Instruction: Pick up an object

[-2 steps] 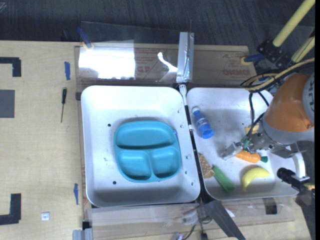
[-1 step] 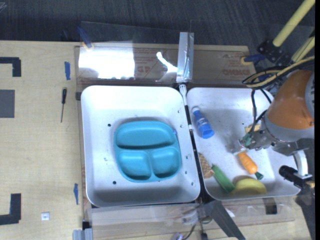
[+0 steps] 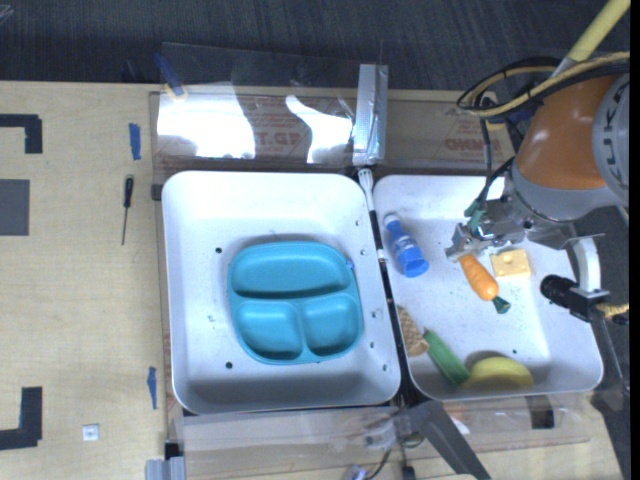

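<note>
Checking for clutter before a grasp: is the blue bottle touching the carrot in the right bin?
Apart. The camera view shows bare white bin floor between the blue bottle, near the bin's left wall, and the carrot, further right.

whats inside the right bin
The right bin holds a blue bottle, an orange carrot, a yellow block, a banana and a green piece. The arm covers the bin's upper right corner.

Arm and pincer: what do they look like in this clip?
The arm has a grey body with a rounded orange band above the wrist. Black and yellow cables loop beside it. The pincer is small, dark and metallic.
</note>
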Motion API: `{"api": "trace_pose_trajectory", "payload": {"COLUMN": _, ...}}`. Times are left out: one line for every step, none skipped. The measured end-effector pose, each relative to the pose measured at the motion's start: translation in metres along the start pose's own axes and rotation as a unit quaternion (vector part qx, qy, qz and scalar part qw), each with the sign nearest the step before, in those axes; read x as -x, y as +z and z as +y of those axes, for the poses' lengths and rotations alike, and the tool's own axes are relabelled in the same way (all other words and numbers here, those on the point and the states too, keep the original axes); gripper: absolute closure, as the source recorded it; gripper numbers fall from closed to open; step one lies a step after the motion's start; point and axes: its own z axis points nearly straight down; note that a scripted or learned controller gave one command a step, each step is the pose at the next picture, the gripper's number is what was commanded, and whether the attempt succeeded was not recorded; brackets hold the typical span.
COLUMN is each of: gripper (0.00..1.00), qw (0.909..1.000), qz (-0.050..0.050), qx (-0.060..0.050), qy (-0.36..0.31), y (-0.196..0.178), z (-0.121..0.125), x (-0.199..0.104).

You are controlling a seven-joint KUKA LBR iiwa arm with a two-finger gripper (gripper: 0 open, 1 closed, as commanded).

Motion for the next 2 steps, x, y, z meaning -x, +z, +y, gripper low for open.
{"api": "trace_pose_trajectory", "payload": {"gripper": 1.00, "qw": 0.9819, "qz": 0.001, "qx": -0.005, "qy": -0.189, "y": 0.034, "z": -0.020, "x": 0.021}}
{"api": "trace_pose_trajectory", "payload": {"gripper": 1.00, "qw": 0.9930, "qz": 0.000, "qx": -0.002, "qy": -0.118, "y": -0.035, "z": 0.007, "x": -0.046}}
